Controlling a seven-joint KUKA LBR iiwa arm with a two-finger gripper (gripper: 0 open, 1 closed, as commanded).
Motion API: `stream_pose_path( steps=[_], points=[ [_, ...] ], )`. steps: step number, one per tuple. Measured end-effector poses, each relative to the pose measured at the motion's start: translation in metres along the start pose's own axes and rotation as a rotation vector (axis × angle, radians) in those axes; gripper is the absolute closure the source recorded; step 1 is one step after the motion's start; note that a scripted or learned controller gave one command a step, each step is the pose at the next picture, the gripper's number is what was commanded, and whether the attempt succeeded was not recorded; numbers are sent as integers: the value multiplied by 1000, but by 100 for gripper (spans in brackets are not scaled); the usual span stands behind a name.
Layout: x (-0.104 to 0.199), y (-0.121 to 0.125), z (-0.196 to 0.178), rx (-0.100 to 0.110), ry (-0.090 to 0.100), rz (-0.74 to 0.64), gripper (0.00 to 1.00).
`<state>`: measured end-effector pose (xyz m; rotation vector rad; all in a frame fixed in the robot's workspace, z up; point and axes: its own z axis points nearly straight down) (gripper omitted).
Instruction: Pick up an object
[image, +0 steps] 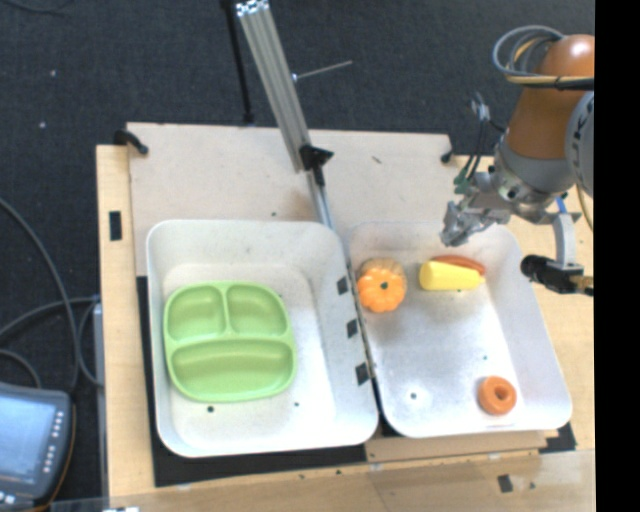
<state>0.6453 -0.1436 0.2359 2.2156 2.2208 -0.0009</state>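
Dark carpet surrounds the pale wooden surface (230, 180), which carries two shallow white bins side by side. Inside the left bin (190, 245) lies a green divided plate (229, 341) with three compartments. Inside the right bin (450, 340), a small orange pumpkin (381, 289) sits at the far left corner, a yellow block (448, 276) with something red just behind it lies to its right, and an orange ring (497, 396) rests at the near right. Above the far edge of that bin hangs the end effector (457, 232), just beyond the yellow block; whether it is apart or together, I cannot tell.
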Motion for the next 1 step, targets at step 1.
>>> stream_pose_path(
  steps=[1],
  points=[
    [61, 2, -48, -4, 4, -5, 100]
  ],
)
